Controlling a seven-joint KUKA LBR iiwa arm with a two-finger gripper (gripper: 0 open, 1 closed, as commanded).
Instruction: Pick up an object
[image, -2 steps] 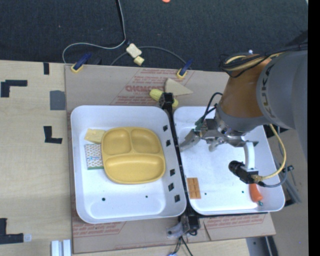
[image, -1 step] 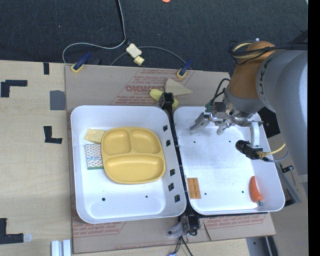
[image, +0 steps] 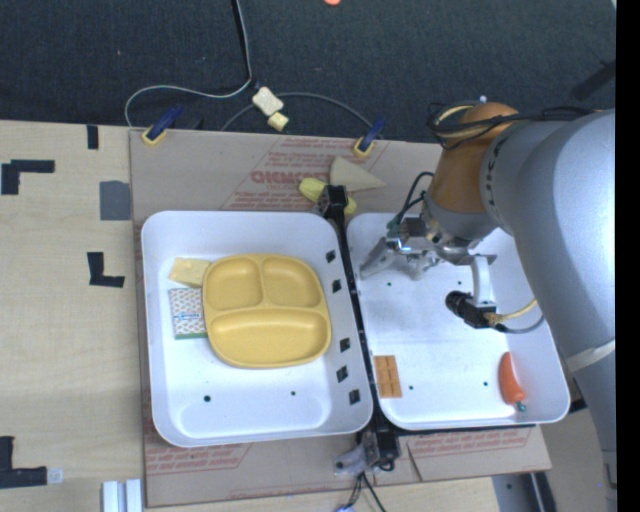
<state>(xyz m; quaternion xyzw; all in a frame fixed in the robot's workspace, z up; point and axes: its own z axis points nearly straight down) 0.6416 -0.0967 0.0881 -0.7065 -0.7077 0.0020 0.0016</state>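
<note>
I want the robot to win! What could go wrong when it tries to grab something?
The gripper hangs over a bare patch at the top of the right bin, so closing there would probably catch nothing. The orange carrot-like toy lies right against the bin's wall, so the gripper might bump the rim. The small orange card lies flat and may be hard to pinch. In the left bin, the yellow divided plate looks too wide for an easy grip.

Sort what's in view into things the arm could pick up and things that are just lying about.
For the job:
- gripper, over the right bin
- orange carrot-like piece
- small orange card
- yellow divided plate in the left bin
- patterned sponge
- pale yellow block

Lying about:
- blue clamps
- cable
- cardboard sheet
</note>
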